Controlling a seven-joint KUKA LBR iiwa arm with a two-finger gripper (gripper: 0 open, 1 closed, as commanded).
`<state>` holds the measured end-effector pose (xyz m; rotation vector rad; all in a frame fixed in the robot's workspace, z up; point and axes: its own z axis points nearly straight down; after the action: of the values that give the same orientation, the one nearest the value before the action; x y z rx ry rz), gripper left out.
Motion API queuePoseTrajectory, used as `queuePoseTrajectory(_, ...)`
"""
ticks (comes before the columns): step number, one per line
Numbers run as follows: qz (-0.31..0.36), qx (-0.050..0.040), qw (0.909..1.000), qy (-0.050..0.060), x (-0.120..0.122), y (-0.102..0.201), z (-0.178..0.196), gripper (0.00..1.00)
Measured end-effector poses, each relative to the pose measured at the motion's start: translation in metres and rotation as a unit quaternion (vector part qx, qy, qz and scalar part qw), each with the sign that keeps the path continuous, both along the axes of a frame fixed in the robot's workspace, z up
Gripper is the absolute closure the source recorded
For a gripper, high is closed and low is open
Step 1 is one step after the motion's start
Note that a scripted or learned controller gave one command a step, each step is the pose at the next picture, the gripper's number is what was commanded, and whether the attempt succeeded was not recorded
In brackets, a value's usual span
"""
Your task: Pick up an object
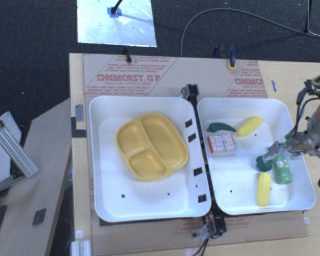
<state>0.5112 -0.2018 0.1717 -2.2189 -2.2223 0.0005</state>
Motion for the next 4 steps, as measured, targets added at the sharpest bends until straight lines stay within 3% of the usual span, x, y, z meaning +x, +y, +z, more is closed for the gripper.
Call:
queuePoseTrajectory(1,0.0,0.0003,1.0,0.0,0.004,0.005,-0.043,0.0)
queuePoseTrajectory(2,0.0,-0.0012,1.0,-0.002,0.005,0.004,-0.03,1.0)
queuePoseTrajectory(4,0.002,-0.0018,1.0,-0.004,0.021,0.0,0.066,1.0)
